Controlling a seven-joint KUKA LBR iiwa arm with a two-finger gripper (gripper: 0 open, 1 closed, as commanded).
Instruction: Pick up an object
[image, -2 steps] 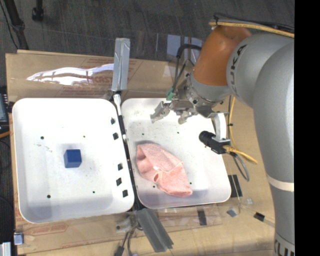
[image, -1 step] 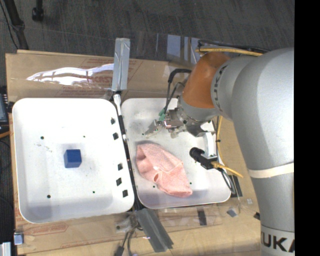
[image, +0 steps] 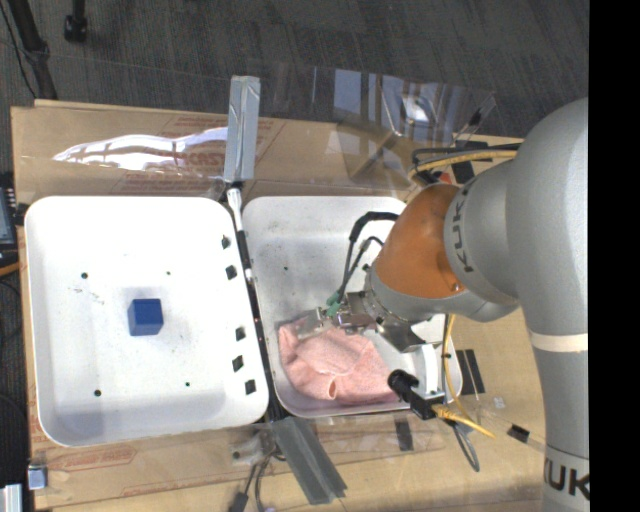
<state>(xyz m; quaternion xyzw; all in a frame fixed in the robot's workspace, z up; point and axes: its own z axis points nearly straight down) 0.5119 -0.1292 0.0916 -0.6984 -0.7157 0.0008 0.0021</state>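
Left bin (image: 60, 300): sits on the bench (image: 130, 165), touching the right bin along their shared edge.
Cube (image: 146, 316): lies alone in the left bin, near its middle.
Right bin (image: 300, 225): sits just right of the left bin.
Cloth (image: 335, 365): lies crumpled in the right bin, at its near side.
Arm (image: 500, 240): reaches in from the right, over the right bin.
Gripper (image: 345, 312): hangs over the cloth's far edge; contact cannot be judged.
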